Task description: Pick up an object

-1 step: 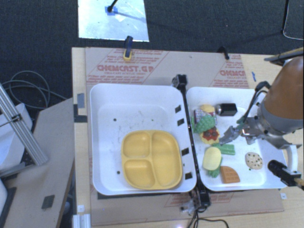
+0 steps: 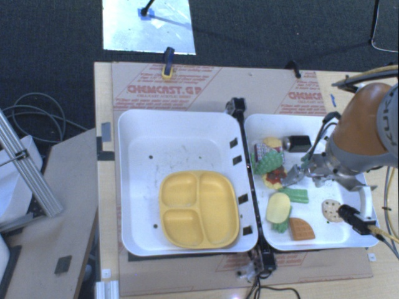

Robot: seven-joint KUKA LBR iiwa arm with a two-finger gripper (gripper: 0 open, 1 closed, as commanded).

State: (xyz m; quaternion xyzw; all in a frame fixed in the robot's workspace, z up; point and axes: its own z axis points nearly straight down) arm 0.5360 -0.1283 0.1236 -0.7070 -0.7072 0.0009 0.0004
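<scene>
The right bin [image 2: 312, 122] holds several toy foods. Among them are a green bumpy piece [image 2: 269, 162], a red and yellow piece [image 2: 273, 179] and a green ridged piece [image 2: 297, 196]. Nearer the front lie a yellow-green pear shape [image 2: 278, 207], an orange-brown toast slice [image 2: 302, 230] and a pale dotted cookie [image 2: 331, 209]. My gripper [image 2: 293, 175] reaches in from the right. It is low over the bin's middle, just right of the red and yellow piece and above the green ridged piece. Nothing shows as lifted.
A black block with a grey end [image 2: 297, 143] and a yellow-pink piece [image 2: 272, 144] lie at the far side of the right bin. The left bin [image 2: 143, 142] holds a yellow divided tray [image 2: 199, 208]. Black clips line the wall between the bins.
</scene>
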